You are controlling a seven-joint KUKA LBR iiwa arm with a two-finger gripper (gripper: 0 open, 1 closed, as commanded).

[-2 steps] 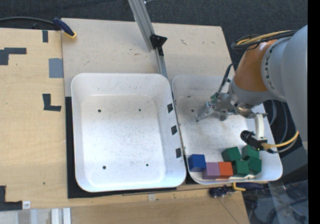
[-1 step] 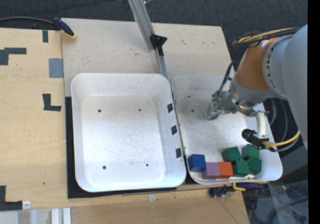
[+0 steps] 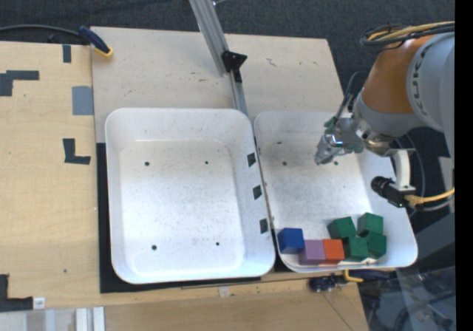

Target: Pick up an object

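Bench is light wood with a darker mat edge under the bins. Left bin is the bigger one, white with speckles and four dark dots on the floor. Right bin touches it along the shared rim, where three small dark clips sit. Arm comes in from 3 o'clock, grey with the orange band showing, yellow cable looped over the top. A metal rail runs from 12 o'clock down at a slant to the gap between the bins, with a black bracket on it. Gripper is over the right bin's 1 o'clock area, pointing down toward the floor; can't tell if the fingers are open or closed at this resolution, and nothing visible between them. Blocks are all bunched at the right bin's 5 to 6 o'clock edge, well apart from the gripper. Green blocks form the largest clump, several stacked or touching at 5 o'clock. Blue block sits at 6 o'clock, nearest the shared rim. Purple block is just beside the blue one, and orange block sits between the purple and the green, touching both. A blue and yellow clamp lies on the bench at 10 o'clock, on the end of a black cable.
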